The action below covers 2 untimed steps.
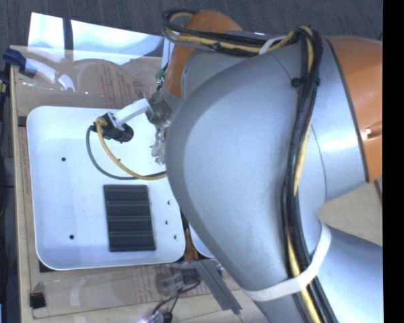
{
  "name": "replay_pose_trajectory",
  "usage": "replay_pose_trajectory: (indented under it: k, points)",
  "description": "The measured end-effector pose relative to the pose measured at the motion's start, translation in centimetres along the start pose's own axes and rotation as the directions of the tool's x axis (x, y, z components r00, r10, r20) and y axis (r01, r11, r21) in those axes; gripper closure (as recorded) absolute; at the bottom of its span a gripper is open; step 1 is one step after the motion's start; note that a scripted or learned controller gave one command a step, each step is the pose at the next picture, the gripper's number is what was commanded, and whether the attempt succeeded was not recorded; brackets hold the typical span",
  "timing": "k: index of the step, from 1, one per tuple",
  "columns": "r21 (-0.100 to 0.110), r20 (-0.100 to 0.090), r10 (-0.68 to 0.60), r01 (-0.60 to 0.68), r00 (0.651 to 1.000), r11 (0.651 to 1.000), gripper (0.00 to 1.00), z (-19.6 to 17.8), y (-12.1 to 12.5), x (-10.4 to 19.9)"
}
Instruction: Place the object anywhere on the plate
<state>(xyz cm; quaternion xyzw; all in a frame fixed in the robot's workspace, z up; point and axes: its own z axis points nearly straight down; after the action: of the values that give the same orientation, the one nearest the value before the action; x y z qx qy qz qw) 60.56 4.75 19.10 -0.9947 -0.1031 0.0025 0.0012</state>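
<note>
A dark ridged rectangular slab (129,217) lies flat in the lower middle of the left white bin (50,180). The big grey arm (256,160) with its orange band (357,99) covers the right half of the view. Its gripper end (159,123) pokes out from under the arm over the bin's upper right part, above and to the right of the slab and apart from it. A white bracket with a black plug (118,130) sticks out to its left.
A yellow and black cable (114,170) loops from the plug over the bin floor toward the arm. A sliver of the second bin (196,249) peeks out below the arm. Clear plastic sheeting (87,73) lies behind the bin, and a blue clamp (13,58) sits at the top left.
</note>
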Motion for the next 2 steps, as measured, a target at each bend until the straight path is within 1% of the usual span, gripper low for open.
replay_pose_trajectory:
  k: [1, 2]
  points:
    - [-0.001, -0.003, 0.000, 0.000, 1.000, 1.000, 1.00, -1.9, -3.3, 3.0]
    - [-0.001, -0.003, -0.117, 0.117, 0.993, 0.993, 1.00, -6.5, -9.2, 5.7]
